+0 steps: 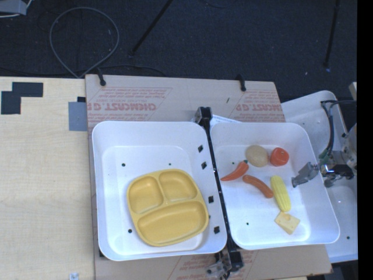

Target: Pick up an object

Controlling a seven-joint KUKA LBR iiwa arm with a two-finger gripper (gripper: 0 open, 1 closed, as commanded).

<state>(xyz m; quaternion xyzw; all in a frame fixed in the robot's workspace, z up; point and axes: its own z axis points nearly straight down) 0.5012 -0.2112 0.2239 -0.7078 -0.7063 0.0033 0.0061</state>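
Lying in the right bin (pixel 315 156): toy foods, all loose. Yellow corn (pixel 281 193) near the middle, just beside a sausage (pixel 258 186) on its left. Piece of cheese (pixel 287 222) below the corn, close to the front wall. Red pepper (pixel 235 172) left of the sausage. Pale potato (pixel 256 155) above them, with a red tomato (pixel 280 156) just beside it on the right. Gripper (pixel 304 175) at the right side of this bin, near the corn but apart from it, nothing between its fingers; open or closed, cannot tell. Left bin (pixel 105 156) touching the right bin along the middle, holding a yellow tray (pixel 167 207) with three parts. Both bins sitting on a cardboard sheet (pixel 145 101) on the tabletop (pixel 41 179).
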